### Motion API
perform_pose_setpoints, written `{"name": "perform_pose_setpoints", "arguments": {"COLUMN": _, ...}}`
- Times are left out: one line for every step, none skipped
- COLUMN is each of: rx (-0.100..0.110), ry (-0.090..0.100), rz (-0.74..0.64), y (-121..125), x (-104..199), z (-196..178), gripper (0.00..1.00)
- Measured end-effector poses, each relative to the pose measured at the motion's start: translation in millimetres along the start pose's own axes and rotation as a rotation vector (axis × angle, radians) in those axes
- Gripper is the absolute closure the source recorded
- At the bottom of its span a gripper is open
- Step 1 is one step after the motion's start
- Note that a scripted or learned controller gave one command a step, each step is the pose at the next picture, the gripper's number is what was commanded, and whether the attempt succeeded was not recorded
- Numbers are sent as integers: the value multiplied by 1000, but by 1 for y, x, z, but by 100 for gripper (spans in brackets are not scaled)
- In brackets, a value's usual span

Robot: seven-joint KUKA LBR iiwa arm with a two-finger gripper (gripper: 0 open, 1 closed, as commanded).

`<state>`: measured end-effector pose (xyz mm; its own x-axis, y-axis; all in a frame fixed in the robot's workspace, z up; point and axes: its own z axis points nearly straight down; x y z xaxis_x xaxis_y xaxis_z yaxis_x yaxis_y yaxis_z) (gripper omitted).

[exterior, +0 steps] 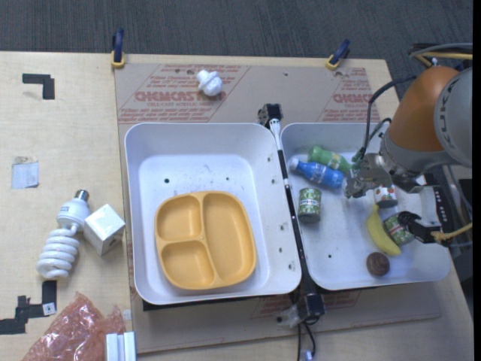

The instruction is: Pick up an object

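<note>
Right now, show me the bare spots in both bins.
Left bin: a bare strip along its far wall, behind the yellow tray. Right bin: bare floor between the small can and banana. Crowded around the claw and blue bottle.

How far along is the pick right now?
Done: the end effector is down inside the right bin, beside the blue bottle and green bottle. In hand: nothing visibly held. Left: grasping and lifting something; the banana and can lie untouched.

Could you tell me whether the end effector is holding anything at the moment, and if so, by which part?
It cannot be told: the end effector is low in the right bin near the blue bottle, with nothing visibly gripped.
</note>
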<state>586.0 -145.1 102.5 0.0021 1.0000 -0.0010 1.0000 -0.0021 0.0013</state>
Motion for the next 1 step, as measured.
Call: {"name": "perform_pose_setpoints", "arguments": {"rx": 0, "ry": 0, "rz": 0, "y": 0, "x": 0, "z": 0, "gripper": 0}}
